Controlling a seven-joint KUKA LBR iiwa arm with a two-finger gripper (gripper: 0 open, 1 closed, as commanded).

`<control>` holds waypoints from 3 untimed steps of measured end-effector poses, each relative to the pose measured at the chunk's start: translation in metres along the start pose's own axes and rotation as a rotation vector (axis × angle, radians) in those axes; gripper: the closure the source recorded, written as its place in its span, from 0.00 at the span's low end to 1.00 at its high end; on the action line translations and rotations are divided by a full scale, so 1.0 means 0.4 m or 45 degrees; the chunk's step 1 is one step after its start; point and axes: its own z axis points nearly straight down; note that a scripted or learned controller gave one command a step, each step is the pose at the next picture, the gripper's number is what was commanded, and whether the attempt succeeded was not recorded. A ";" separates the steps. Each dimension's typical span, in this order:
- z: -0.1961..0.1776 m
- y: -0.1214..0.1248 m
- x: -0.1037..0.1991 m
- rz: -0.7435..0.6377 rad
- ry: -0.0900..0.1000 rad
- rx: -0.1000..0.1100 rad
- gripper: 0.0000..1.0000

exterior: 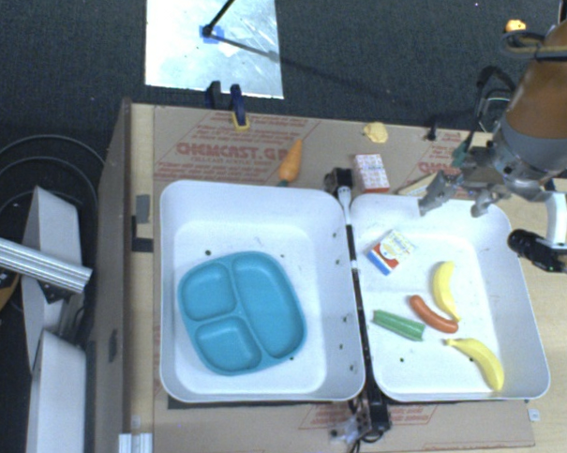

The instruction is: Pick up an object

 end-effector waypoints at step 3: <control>0.421 -0.090 -0.136 0.002 -0.001 -0.003 1.00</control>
